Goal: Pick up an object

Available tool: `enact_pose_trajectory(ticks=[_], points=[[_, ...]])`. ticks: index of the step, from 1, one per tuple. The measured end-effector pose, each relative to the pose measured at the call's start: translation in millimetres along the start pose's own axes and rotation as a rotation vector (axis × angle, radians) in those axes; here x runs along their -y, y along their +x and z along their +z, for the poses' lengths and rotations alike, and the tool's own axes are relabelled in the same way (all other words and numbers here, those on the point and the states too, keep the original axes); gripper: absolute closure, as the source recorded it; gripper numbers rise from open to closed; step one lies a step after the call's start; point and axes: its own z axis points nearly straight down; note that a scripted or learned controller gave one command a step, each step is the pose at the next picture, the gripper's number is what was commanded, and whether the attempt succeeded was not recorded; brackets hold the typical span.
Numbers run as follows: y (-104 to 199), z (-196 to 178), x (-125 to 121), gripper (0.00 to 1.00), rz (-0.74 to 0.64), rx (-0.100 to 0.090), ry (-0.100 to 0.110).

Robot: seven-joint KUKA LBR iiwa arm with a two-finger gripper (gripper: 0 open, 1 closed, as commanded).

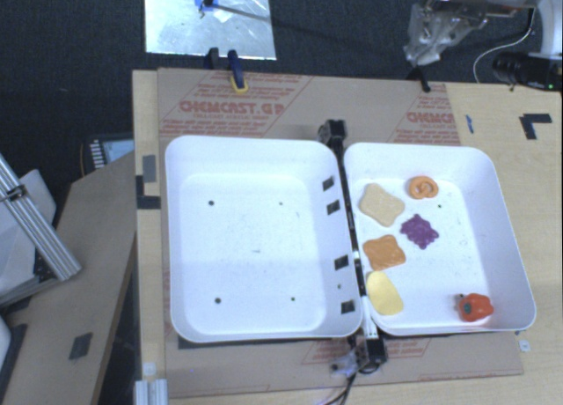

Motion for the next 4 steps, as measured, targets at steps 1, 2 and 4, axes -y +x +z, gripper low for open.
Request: enact_pose_trajectory(ticks=[1, 2, 4], points=[[84.4, -32.3, 21.3, 1.0, -0.002, -0.001, 0.0], [145.5, 114.8, 11.3, 1.0, 0.003, 0.004, 0.02], [159.4, -36.2, 101.0, 1.0, 0.009, -0.002, -0.004]])
